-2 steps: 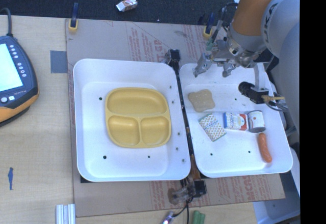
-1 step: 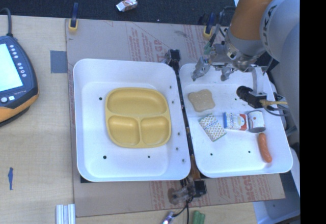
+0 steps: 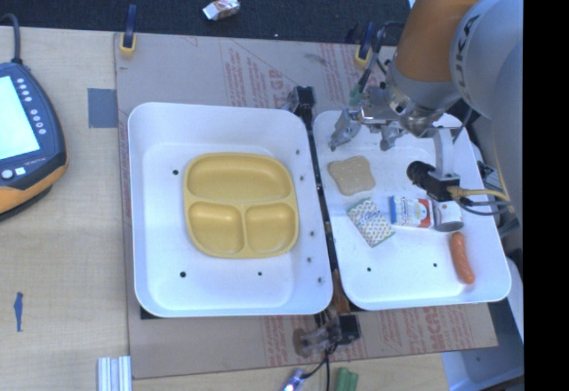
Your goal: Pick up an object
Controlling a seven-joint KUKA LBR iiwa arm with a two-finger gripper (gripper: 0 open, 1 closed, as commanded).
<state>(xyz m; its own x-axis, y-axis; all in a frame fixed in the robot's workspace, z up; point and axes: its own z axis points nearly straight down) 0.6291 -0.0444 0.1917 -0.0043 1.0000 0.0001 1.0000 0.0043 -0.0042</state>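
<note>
The right bin holds a flat beige bread-like piece, a small patterned packet, a white tube with a red and blue label and an orange-red sausage. My gripper hangs over the far left part of this bin, just beyond the beige piece. It is open, its two fingers spread wide with nothing between them. In the left bin lies a yellow divided plate.
A teach pendant lies on the bench at the far left. A crumpled wrapper sits on the dark floor behind the bench. Yellow clamps grip the cardboard sheet's far edge.
</note>
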